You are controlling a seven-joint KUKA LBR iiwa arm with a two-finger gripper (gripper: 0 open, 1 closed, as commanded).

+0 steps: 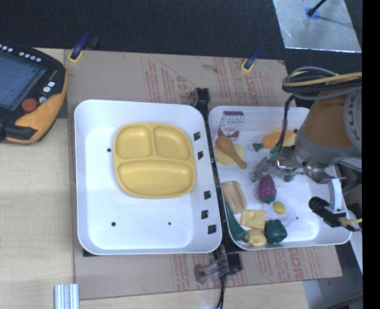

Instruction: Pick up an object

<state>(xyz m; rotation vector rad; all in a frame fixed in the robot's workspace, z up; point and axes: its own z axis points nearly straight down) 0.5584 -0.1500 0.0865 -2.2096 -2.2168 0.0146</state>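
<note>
The gripper [267,170] hangs just above the purple grapes [266,189] in the right bin [305,237]; grip state unclear.

**Around the bins**

A yellow plastic plate with three compartments [155,159] lay in the left white bin [93,224]. A black-and-orange handheld control pendant with a dark screen [19,92] rested at the bench's left edge. Brown cardboard sheeting [144,73] lay under both bins, held by two yellow-and-blue clamps [79,49] at its far edge.
</note>
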